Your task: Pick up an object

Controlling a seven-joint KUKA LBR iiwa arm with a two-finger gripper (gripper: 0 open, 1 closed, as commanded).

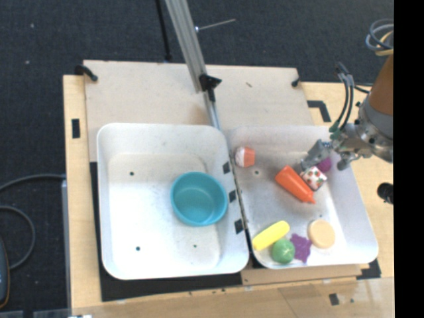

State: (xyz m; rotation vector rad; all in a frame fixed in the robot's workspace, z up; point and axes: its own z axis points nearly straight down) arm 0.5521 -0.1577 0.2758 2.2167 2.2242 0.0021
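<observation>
A wooden bench (152,91) bears two white bins. In the right bin (361,211) the gripper (318,159) hovers, its finger state impossible to tell. Just below it sits a small patterned block (314,177), touching an orange carrot (293,183). Descend straight onto the block, clear of the carrot.

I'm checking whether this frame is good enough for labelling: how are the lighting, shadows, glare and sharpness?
Camera view: light is even and soft; the blue bowl casts only a faint shadow, and the white bins are bright but show no hard glare. The whole frame is slightly soft, so the gripper above the carrot and the small patterned toy beside it lack fine detail.
</observation>
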